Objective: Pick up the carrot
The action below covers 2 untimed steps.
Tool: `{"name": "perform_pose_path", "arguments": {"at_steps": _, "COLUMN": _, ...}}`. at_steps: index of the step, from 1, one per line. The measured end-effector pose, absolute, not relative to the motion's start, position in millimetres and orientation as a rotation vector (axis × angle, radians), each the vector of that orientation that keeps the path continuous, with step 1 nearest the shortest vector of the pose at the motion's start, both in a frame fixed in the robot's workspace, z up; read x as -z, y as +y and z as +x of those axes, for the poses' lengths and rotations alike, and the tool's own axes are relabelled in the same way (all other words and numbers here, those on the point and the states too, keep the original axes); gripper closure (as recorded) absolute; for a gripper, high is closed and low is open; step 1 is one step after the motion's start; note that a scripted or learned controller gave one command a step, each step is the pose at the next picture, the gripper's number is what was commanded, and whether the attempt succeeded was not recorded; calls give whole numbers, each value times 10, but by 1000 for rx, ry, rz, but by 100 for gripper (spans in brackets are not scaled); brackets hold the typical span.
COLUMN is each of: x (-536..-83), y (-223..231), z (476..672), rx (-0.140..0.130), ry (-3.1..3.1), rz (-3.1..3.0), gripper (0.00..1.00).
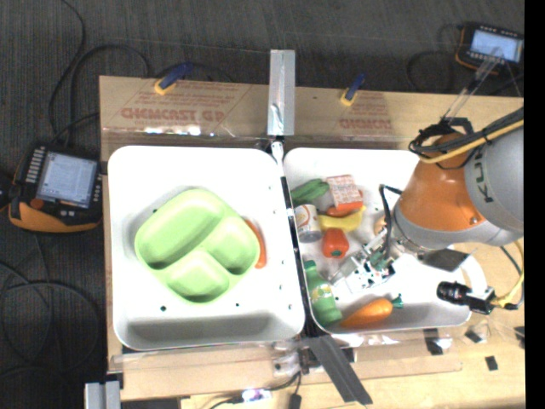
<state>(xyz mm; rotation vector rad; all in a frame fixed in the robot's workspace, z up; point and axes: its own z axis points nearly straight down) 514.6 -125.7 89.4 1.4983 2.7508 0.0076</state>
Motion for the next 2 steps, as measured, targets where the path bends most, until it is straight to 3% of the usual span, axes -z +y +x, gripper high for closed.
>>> {"name": "perform_pose_path", "arguments": {"at_steps": 1, "x": -895, "y": -2121, "z": 5347, "rx": -12, "ry": 2623, "rz": 1709, "gripper": 0}}
{"name": "perform_pose_path", "arguments": {"at_steps": 2, "x": -895, "y": -2122, "z": 5347, "rx": -12, "ry": 2623, "rz": 1709, "gripper": 0}}
